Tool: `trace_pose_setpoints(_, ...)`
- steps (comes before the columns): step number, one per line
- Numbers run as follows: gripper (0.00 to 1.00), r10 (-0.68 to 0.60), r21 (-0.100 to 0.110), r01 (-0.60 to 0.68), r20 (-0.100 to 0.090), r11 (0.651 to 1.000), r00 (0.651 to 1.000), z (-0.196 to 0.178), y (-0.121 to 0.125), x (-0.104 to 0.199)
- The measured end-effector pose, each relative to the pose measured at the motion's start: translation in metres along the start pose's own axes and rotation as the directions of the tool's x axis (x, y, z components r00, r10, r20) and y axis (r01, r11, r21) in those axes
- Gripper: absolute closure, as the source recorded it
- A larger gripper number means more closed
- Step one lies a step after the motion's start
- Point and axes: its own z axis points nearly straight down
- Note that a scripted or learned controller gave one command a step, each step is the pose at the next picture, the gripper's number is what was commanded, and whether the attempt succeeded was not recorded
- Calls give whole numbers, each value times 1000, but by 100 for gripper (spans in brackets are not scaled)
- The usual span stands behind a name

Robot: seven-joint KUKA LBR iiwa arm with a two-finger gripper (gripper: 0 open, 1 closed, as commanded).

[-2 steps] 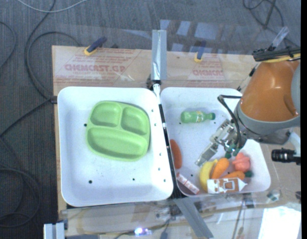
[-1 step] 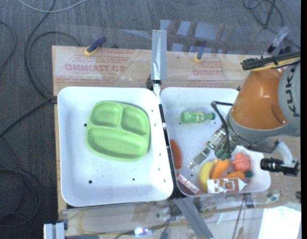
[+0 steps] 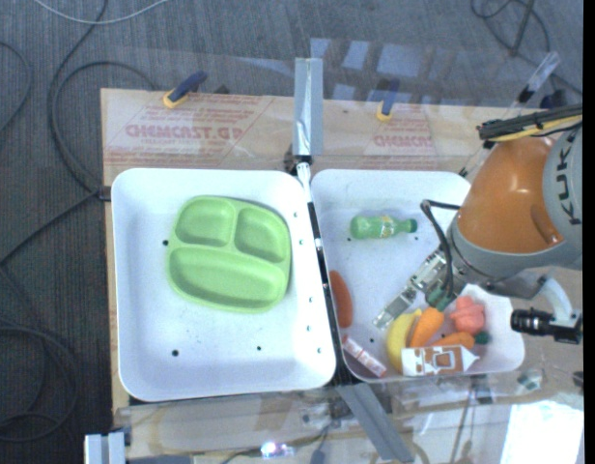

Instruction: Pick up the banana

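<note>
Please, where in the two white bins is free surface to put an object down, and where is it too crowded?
Left white bin: bare floor along the front and left, around the green three-compartment plastic plate. Right white bin: free patch between the small green bottle and the gripper. Its front corner is crowded: yellow banana, orange carrot, white carton.

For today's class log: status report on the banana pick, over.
Gripper low in right bin, just above banana; nothing seen held. Banana lies at near edge, touching carrot and carton. Crowded pick, over.
</note>
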Motion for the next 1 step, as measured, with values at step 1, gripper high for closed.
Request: trace_pose_setpoints(1, 0, -319, -7, 319, 13, 948, 948, 72, -10, -7)
